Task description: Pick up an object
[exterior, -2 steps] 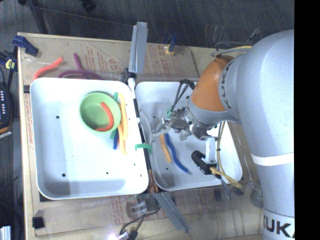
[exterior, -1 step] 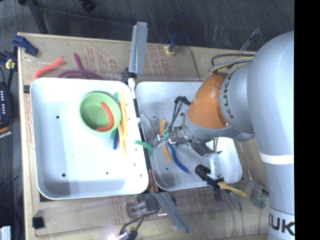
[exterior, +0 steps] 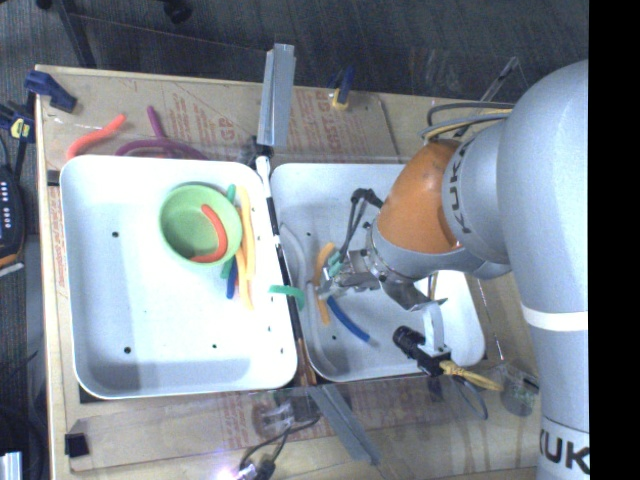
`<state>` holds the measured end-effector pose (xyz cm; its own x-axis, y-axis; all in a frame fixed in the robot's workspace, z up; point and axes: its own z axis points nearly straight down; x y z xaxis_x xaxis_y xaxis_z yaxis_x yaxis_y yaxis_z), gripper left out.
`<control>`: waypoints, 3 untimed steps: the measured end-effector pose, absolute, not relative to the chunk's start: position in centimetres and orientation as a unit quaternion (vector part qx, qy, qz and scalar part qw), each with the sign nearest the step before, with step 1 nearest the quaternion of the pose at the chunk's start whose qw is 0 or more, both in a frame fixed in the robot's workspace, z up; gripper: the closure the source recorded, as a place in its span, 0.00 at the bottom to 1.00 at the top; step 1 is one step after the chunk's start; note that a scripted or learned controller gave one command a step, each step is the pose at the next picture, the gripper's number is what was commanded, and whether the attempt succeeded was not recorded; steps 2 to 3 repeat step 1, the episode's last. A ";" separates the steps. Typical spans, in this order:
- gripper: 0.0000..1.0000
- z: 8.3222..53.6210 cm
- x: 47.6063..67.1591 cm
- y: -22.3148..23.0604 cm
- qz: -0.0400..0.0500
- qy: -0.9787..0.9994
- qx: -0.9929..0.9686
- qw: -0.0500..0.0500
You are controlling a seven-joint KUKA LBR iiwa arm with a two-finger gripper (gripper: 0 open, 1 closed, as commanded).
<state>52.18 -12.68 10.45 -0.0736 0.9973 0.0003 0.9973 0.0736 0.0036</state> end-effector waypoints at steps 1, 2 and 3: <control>1.00 25.7 53.2 -6.9 0.000 0.722 0.692 0.000; 1.00 25.7 53.2 -6.9 0.000 0.722 0.692 0.000; 1.00 25.7 53.2 -6.9 0.000 0.722 0.692 0.000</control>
